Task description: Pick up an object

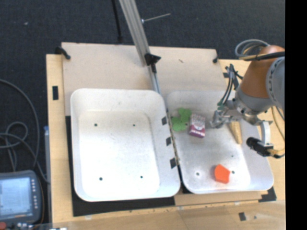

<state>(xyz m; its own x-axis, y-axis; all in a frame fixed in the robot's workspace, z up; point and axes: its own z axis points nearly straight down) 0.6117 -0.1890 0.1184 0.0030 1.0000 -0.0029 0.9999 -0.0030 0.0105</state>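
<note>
In the right bin [256, 174] lie a green object [181, 119] near the left wall, a small purple and white carton [196, 125] just right of it, and an orange block [221, 173] near the front. A tan wooden piece [234, 131] rests by the right wall. My gripper [217, 120] hangs low over the bin's upper middle, a short way right of the purple carton and apart from it. Nothing shows between its fingers.
The left bin [81, 128] stands beside the right one. A slanted metal pole [135, 25] rises from the back between the bins. The arm with its orange band [256, 78] and cables occupies the right bin's far right corner.
</note>
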